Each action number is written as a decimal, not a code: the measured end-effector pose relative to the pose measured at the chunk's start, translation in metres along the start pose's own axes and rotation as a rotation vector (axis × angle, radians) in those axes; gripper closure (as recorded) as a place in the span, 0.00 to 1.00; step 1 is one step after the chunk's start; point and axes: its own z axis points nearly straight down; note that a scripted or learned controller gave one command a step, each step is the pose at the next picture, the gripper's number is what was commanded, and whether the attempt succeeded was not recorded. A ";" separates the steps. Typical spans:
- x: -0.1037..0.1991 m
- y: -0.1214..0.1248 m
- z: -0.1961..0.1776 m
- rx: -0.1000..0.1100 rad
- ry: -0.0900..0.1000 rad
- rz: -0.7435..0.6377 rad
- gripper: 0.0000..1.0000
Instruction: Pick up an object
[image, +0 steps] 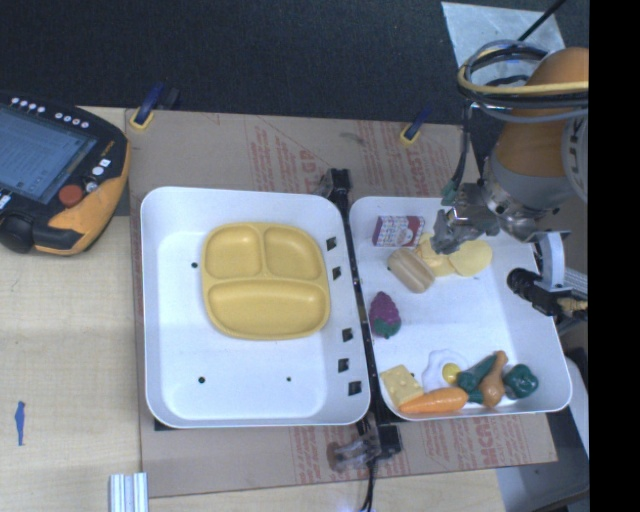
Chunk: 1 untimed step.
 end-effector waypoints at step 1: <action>-0.042 -0.020 0.052 0.006 -0.001 0.008 1.00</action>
